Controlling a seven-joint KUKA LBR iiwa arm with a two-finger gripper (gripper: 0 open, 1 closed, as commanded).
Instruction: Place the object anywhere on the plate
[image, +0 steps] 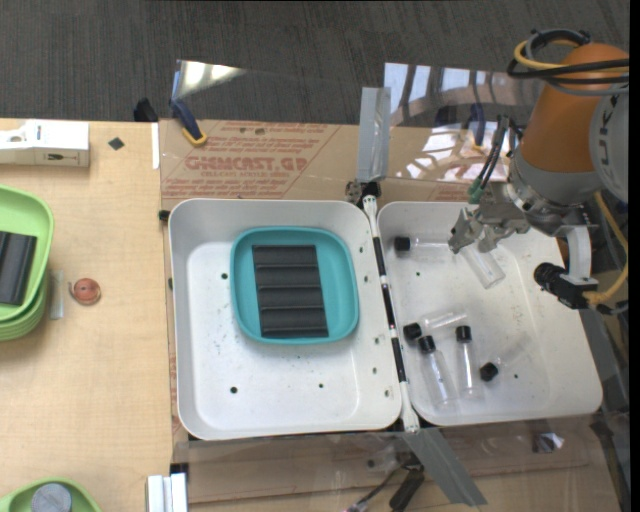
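Observation:
A teal square plate (296, 285) with a dark ridged insert lies in the left white bin (200, 330). Over the upper part of the right white bin (560, 400) my gripper (478, 243) hangs off the grey and orange arm. It is shut on a clear vial (489, 269), which sticks out below the fingertips at a tilt. The gripper is well to the right of the plate, across the wall between the bins.
Several clear vials with black caps (464, 352) lie low in the right bin, with loose black caps (402, 243) near its left wall. A cardboard sheet (250, 155) lies behind the bins. A green tray (22, 265) sits at far left.

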